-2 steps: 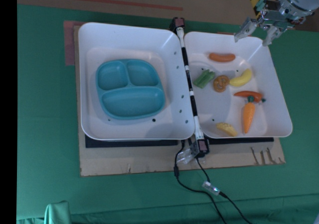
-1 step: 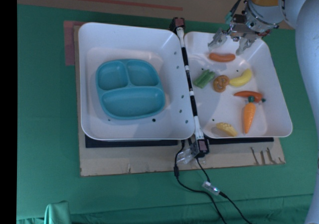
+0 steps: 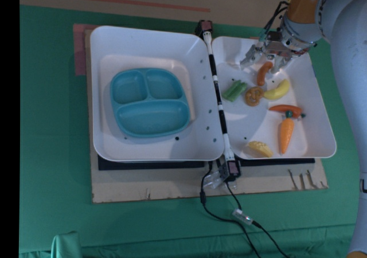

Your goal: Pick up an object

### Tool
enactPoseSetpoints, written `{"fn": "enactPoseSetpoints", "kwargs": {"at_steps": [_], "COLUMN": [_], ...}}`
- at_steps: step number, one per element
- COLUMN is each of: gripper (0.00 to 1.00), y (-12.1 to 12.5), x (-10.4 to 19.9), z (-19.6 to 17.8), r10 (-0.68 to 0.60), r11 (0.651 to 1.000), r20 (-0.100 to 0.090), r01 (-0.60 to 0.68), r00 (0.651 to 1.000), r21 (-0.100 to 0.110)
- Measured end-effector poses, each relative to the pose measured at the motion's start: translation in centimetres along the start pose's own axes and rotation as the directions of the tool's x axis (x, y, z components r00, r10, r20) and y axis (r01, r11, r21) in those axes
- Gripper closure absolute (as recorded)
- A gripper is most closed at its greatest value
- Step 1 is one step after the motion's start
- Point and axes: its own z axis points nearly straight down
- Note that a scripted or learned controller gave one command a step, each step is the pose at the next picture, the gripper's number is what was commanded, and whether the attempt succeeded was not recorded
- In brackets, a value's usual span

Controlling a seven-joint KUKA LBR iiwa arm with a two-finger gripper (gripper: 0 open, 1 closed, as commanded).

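Observation:
The right bin (image 3: 319,136) holds several toy foods. An orange sausage (image 3: 263,74) lies near its far side. Around it are a yellow banana (image 3: 277,89), a brown pretzel (image 3: 253,96) and green beans (image 3: 235,90). Closer to the front are a red chili (image 3: 284,109), an orange carrot (image 3: 285,132) and a yellow corn piece (image 3: 260,148). My gripper (image 3: 265,62) hangs open right over the sausage's far end. One finger stands on each side of it, and nothing is gripped.
The left bin (image 3: 109,45) holds a blue divided plate (image 3: 150,102). A black-and-white divider bar (image 3: 216,88) runs between the two bins. Cables (image 3: 241,217) trail off the bench's front edge. The grey arm (image 3: 344,50) comes down along the right bin's right side.

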Motion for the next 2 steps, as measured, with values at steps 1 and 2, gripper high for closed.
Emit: {"fn": "enactPoseSetpoints", "kwargs": {"at_steps": [1,2], "gripper": [0.00,0.00], "y": [-5.1,-9.8], "x": [-3.3,2.6], "z": [0.5,0.4], "r10": [0.001,0.000], "r11": [1.000,1.000], "r20": [0.003,0.003], "r01": [-0.001,0.000], "r00": [1.000,1.000], "r21": [-0.009,-0.013]}}
